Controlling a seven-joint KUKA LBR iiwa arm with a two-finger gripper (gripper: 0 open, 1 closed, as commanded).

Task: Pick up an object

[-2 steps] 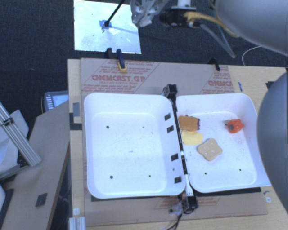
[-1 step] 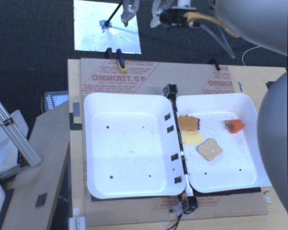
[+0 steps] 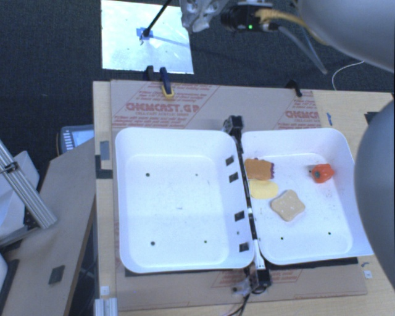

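Observation:
The right bin (image 3: 336, 145) holds several small toy foods. An orange-brown piece with a purple edge (image 3: 259, 168) lies by the bin's left wall. Just below it is a flat yellow piece (image 3: 264, 189), and a tan toast slice (image 3: 287, 205) lies lower right of that. A red-orange piece (image 3: 321, 173) sits apart toward the right. My gripper (image 3: 200, 15) hangs high at the top edge of the view, far behind both bins and well away from every object. Nothing is seen in it.
The left bin (image 3: 176, 203) shows its bare white floor. A grey arm link (image 3: 378, 203) looms blurred over the right bin's right edge. A shiny metal plate (image 3: 147, 34) lies behind the bench, and a blue and yellow clamp (image 3: 165, 83) grips the cardboard.

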